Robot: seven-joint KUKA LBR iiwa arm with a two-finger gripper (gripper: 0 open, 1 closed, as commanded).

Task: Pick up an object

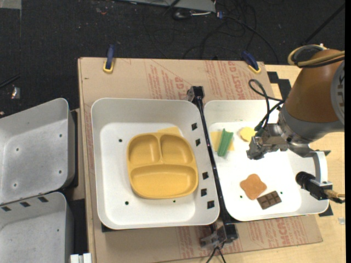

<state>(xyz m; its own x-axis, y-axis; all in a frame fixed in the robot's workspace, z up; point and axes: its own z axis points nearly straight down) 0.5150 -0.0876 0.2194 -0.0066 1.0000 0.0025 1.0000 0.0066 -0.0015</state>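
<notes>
From above, the gripper (256, 149) hangs low in the right bin (290, 204), just beside a yellow piece (247, 133) and a green block (225, 142), so I'd say it's lining up a grab and next needs to settle over one. Whether it's spread or closed I cannot tell, and I see nothing held.

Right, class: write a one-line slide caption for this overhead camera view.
Arm's tool hovers over the right bin with food pieces; a yellow divided plate sits in the left bin.
</notes>
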